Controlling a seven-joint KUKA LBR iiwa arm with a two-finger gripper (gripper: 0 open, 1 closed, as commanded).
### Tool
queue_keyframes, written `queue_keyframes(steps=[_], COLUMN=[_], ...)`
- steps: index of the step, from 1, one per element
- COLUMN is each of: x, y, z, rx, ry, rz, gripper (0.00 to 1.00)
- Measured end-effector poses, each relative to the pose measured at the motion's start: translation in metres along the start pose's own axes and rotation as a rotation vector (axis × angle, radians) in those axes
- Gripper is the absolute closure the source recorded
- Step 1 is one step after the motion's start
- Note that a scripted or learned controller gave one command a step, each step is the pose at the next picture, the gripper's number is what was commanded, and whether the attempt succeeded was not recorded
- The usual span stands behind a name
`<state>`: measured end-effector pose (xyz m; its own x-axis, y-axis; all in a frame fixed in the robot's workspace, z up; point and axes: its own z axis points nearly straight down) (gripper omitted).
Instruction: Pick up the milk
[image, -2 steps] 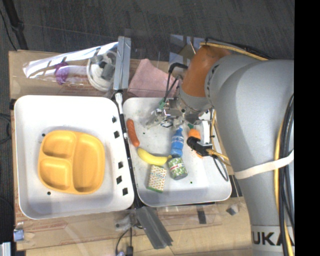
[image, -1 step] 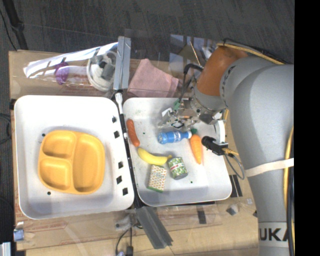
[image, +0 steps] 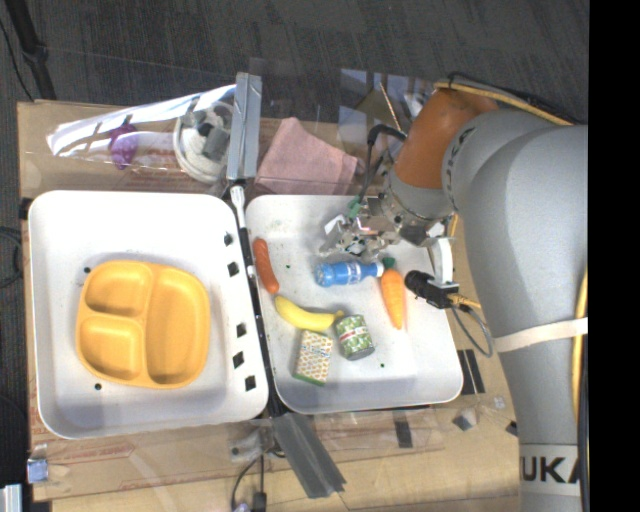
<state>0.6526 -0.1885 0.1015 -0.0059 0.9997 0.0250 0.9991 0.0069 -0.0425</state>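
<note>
Looming largest in the view, the grey arm (image: 520, 260) reaches in from the right, its orange band above the wrist, and carries the pincer (image: 352, 232) down into the upper part of the right bin (image: 440, 375). Whether the pincer is spread or pressed together I cannot tell; its metal parts are a tangle at this angle, and nothing shows between them.

Most likely the milk (image: 314, 357) is the small patterned carton lying near the bin's front edge, just left of the green can (image: 354, 337) and just below the banana (image: 305, 315). Its print is too small to read, so this is a judgement. It sits well apart from the pincer, which hovers instead just above the blue bottle (image: 348, 272). One carrot (image: 394, 298) lies to the bottle's right, and a second slim carrot (image: 265, 265) lies by the bin's left wall. In the left bin (image: 50, 230) rests a yellow divided plate (image: 145, 323). Behind the bins on the desk (image: 40, 140) are a pink cloth (image: 305, 160) and a plastic bag (image: 140, 135).

The step in hand looks like the approach, with no grasp made. The next move calls for shifting toward the bin's front, past the bottle and banana, and descending over the carton without nudging the can beside it.
</note>
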Motion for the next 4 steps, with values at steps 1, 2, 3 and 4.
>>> queue_keyframes(steps=[1,2,3,4], x=[0.041,0.041,-0.006,-0.005], y=[0.004,0.004,0.016,0.019], z=[-0.024,-0.025,-0.008,-0.024], rx=[-0.038,-0.039,-0.074,-0.083], ry=[-0.023,-0.023,-0.028,-0.032], rz=[0.012,0.012,0.001,-0.006], gripper=[1.0,0.0,0.0,1.0])
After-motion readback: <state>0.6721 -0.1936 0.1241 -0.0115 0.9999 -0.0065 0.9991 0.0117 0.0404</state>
